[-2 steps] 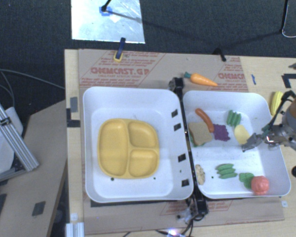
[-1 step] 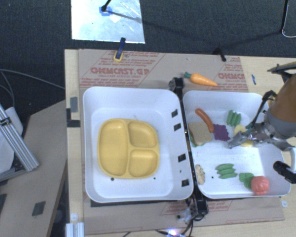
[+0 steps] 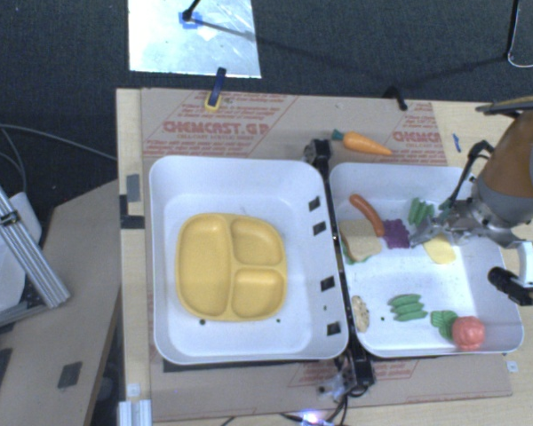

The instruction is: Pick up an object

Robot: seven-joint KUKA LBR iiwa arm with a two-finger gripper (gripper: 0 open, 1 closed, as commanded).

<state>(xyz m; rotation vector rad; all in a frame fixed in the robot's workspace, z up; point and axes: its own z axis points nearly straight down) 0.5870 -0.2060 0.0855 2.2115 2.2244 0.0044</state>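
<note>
The right bin (image 3: 400, 278) holds toy food. An orange-red sausage (image 3: 367, 211), a bread slice (image 3: 360, 243), a purple piece (image 3: 395, 233) and a green piece (image 3: 419, 210) lie in its upper half. A yellow cheese piece (image 3: 441, 253) sits just below the arm's tip. Green beans (image 3: 407, 306), a green leafy piece (image 3: 442, 319), a pink-red tomato (image 3: 468, 332) and a small tan cookie (image 3: 360, 312) lie near the front. My gripper (image 3: 425, 231) hangs low in this bin, between the purple piece and the cheese, just right of the purple piece.
The left bin (image 3: 160, 238) carries a yellow divided plate (image 3: 231, 266). A toy carrot (image 3: 364, 143) lies on the cardboard behind the right bin. The arm's grey body (image 3: 515, 193) covers the right bin's far right edge. A foil sheet (image 3: 194, 25) lies at the back.
</note>
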